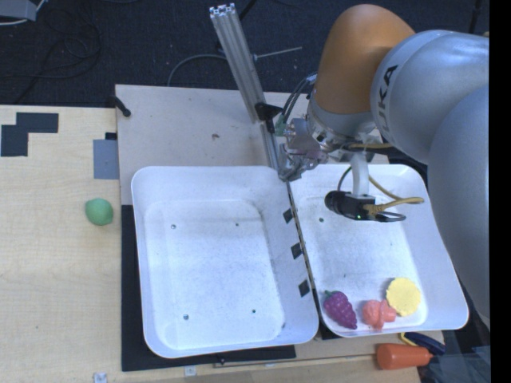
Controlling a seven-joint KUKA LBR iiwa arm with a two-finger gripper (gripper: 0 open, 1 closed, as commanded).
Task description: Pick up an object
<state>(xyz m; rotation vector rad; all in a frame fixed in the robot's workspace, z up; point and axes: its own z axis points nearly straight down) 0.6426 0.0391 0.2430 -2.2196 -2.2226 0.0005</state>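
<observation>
The tool hangs over the right bin's far corner, well apart from the purple grapes, pink toy and yellow piece at that bin's near edge, so no pick is lined up; whether it is open or closed I cannot tell.

- Bench: pale wood grain, takes up left and lower part of view.
- Board: lighter tan, lies under the bins, rear edge near the floor.
- Mat: black, shows along board's left and front edges.
- Patches: dark squares on bench at upper left; one grey rectangle just beside board.
- Floor: dark carpet behind bench, with thin cables looping across.
- Light: even, soft shadows.
</observation>
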